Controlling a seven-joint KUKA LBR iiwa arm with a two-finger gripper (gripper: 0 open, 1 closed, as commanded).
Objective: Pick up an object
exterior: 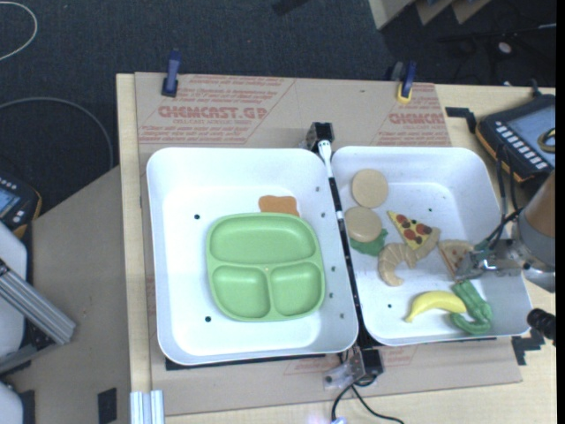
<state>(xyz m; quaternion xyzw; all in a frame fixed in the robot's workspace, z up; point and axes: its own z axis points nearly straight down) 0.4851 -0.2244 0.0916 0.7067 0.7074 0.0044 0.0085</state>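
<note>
The right bin (459,170) holds several toy foods. A round tan disc (370,187) lies at the back, with a small burger (363,225) on a green leaf just in front of it. A pizza slice (413,229) sits mid-bin and a tan pastry piece (393,263) lies below it. A yellow banana (434,304) and a green vegetable (472,309) lie near the front. My gripper (477,264) reaches in from the right, low over the bin, right beside a brown bread-like piece (454,253) and just above the green vegetable.
In the left bin (168,237) stands a green divided tray (265,265), with a small orange piece (279,205) behind it. A black divider rail (335,210) runs between the bins. A device with buttons (521,140) sits at the far right.
</note>
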